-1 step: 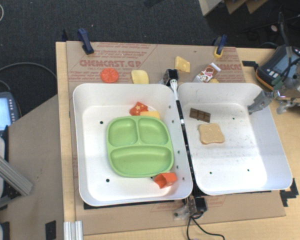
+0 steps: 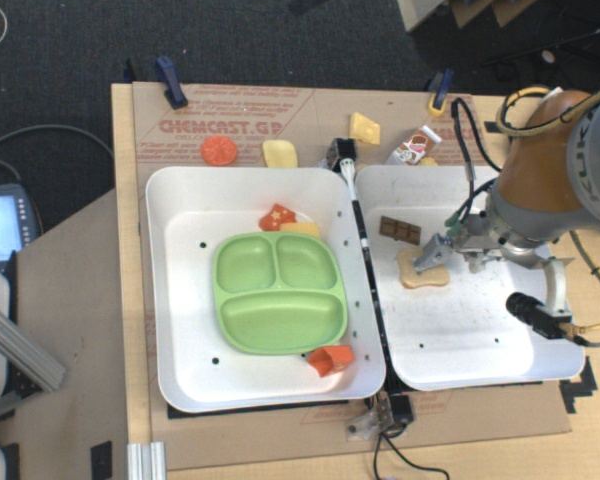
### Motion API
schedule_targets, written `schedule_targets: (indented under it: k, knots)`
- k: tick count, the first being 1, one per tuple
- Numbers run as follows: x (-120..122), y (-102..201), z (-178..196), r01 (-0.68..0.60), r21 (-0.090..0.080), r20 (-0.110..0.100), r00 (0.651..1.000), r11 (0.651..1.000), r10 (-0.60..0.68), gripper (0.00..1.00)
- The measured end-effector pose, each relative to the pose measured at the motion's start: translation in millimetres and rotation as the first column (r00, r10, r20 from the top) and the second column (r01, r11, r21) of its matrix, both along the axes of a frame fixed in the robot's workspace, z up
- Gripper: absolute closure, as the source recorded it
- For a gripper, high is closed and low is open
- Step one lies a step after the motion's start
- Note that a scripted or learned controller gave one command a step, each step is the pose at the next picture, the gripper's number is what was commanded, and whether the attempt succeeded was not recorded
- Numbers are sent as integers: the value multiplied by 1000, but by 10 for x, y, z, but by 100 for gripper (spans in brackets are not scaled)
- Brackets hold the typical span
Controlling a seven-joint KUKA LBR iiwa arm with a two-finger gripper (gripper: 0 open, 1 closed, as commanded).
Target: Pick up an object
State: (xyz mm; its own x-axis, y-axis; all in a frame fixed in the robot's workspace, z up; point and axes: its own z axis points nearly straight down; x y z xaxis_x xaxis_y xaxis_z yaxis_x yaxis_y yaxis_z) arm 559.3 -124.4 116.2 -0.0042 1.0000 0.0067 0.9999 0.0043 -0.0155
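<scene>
My gripper (image 2: pixel 433 256) hangs low in the right bin (image 2: pixel 480 353), just above the upper edge of a flat tan bread-shaped piece (image 2: pixel 426 277); whether it touches the piece I cannot tell. A brown chocolate bar (image 2: pixel 400 231) lies a little up and left of it. The left bin (image 2: pixel 175 268) holds a green divided plate (image 2: pixel 278 293), a red strawberry-like piece (image 2: pixel 277 218) with a yellow piece (image 2: pixel 302 229) beside it, and an orange-red block (image 2: pixel 329 359) by the plate's lower right corner.
Behind the bins on the board lie an orange disc (image 2: pixel 218 150), a pale yellow piece (image 2: pixel 279 154), a yellow wedge (image 2: pixel 364 128) and a small white-and-red packet (image 2: pixel 415 147). Blue clamps (image 2: pixel 170 81) grip the board's far edge. A black ridge (image 2: pixel 365 268) separates the bins.
</scene>
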Motion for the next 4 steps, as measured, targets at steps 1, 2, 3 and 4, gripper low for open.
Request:
schedule_targets:
  k: [1, 2, 3, 4]
  knots:
    - [1036, 276, 26, -2, -6, 23, 1000, 1000, 2, 0]
    - [644, 306, -339, 5, -5, 8, 1000, 1000, -5, 0]
    - [1015, 196, -309, 3, -8, 20, 1000, 1000, -3, 0]
    - [1014, 202, -197, 2, -9, 22, 1000, 1000, -2, 100]
